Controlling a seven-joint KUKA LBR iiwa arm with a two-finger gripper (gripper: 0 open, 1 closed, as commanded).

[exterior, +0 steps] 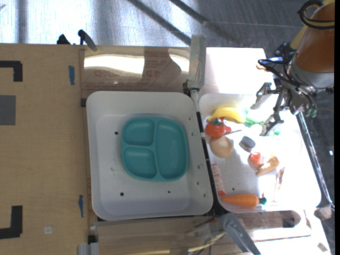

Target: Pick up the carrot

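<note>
Carrot [240, 200] lies lengthwise along the frame's lower edge, well below the gripper [271, 106], its fingers spread, holding nothing.

the bench [42, 142] is covered in brown cardboard. two white bins rest on it: the left bin [101, 158] at 9 o'clock, the right bin [303, 163] at 3 o'clock.
</note>
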